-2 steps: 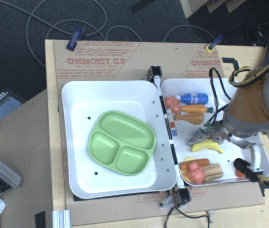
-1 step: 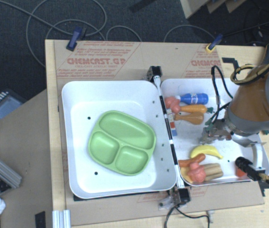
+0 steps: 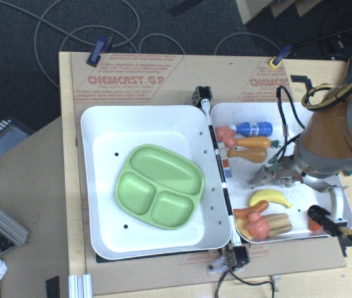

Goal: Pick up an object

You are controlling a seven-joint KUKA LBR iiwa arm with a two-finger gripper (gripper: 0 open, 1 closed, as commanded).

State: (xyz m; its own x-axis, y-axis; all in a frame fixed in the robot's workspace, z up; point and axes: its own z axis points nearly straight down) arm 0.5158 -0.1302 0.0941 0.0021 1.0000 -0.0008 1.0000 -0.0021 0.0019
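Dark carpet surrounds a brown bench (image 3: pixel 163 73) printed with red lettering, and thin cables loop across the floor behind it. Two shallow white bins sit side by side on the bench. Inside the left bin (image 3: pixel 98 166) lies a pale green divided plate (image 3: pixel 159 185) with one long compartment and two smaller ones.

Small toy foods crowd the right bin (image 3: pixel 238 113). Along its far side lie a blue bottle (image 3: pixel 254 129) with a white end, an orange carrot-like piece (image 3: pixel 250 144) and a pinkish piece (image 3: pixel 226 135) beside the divider. Nearer the camera are a curved yellow banana (image 3: pixel 271 197), a tan cylinder (image 3: pixel 276 223) and a reddish-pink lump (image 3: pixel 256 222), all close together, the banana just beyond the other two.

From the right, the grey arm with its orange band (image 3: pixel 324 138) reaches over this bin. Its gripper (image 3: pixel 275 174) hangs low over the bin's middle, between the carrot-like piece and the banana. Its metal fingers appear spread apart, with nothing visible between them.
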